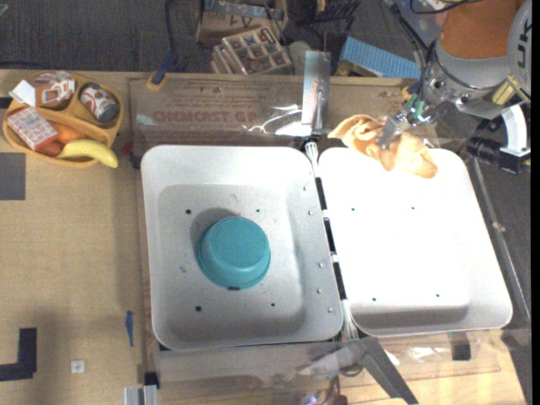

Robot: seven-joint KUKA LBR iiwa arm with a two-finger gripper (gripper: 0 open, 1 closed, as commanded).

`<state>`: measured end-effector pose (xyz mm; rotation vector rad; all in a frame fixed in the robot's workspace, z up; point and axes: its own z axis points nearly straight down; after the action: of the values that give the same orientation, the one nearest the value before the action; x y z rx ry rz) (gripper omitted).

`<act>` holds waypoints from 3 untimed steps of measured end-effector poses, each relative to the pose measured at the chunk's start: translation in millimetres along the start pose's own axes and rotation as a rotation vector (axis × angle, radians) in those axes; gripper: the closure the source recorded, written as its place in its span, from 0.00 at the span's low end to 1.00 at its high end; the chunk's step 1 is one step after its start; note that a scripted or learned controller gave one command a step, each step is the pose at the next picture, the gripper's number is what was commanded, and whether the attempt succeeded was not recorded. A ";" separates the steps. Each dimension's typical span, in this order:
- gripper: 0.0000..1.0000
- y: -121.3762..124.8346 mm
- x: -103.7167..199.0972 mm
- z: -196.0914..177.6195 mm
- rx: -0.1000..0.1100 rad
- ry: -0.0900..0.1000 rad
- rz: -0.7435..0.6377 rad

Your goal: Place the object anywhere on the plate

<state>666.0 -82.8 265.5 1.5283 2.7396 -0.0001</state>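
Note:
A teal round plate (pixel 234 251) lies in the middle of the left bin (pixel 169 184). A tan-orange soft, crumpled object (pixel 415 155) sits at the far edge of the right bin (pixel 422 260), overlapping its back rim. My gripper (pixel 388 142) reaches down from the upper right into the middle of this object. Its fingers stand close together, with the soft material bunched on both sides of them. The object is far to the right of and behind the plate.
A yellow tray (pixel 59 125) with a banana, cans and boxes stands at the far left of the bench. A metal bracket (pixel 315 99) stands behind the gap between the bins. Clutter and cables lie beyond the bench.

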 end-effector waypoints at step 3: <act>1.00 24.4 99.9 53.9 -0.002 0.002 -0.805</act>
<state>634.5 15.0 211.3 0.3337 3.1207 0.0017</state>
